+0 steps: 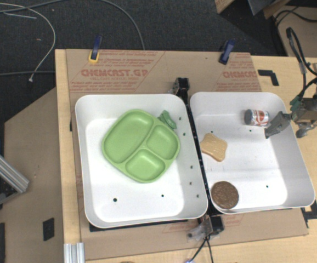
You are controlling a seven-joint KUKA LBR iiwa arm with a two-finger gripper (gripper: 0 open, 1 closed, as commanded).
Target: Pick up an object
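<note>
End effector (pixel 282 124) at right bin's (pixel 293 199) right rim, near far corner; opening state: cannot tell. Small can (pixel 256 116) lies on side just beside it (likely target): light, rigid, slick, may roll; grip across body. Bread slice (pixel 214 147) near bin's left wall, brown disc (pixel 225 194) at near-left corner. Green tray (pixel 141 145) in left bin (pixel 92 201).

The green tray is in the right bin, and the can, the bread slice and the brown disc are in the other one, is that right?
Not quite: the camera view shows the green tray in the left bin. The can, the bread slice and the brown disc are in the other one, the right bin.
</note>
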